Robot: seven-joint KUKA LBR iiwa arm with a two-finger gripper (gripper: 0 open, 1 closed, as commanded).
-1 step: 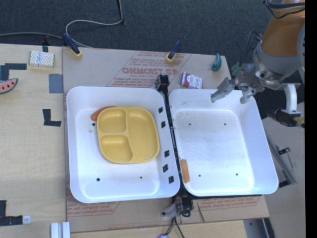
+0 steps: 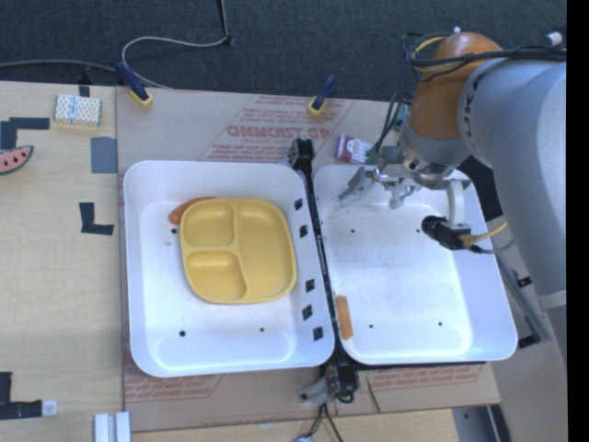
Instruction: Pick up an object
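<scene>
A: Orange stick (image 2: 343, 317) lies at the right bin's (image 2: 479, 334) left edge, long axis running toward and away from us.
B: The arm (image 2: 515, 109) reaches in from the right, jaws (image 2: 375, 185) spread and released, holding nothing, over the bin's far end.
A: Stick sits well apart from them; the yellow tray (image 2: 239, 250) fills the left bin (image 2: 152, 274).
</scene>
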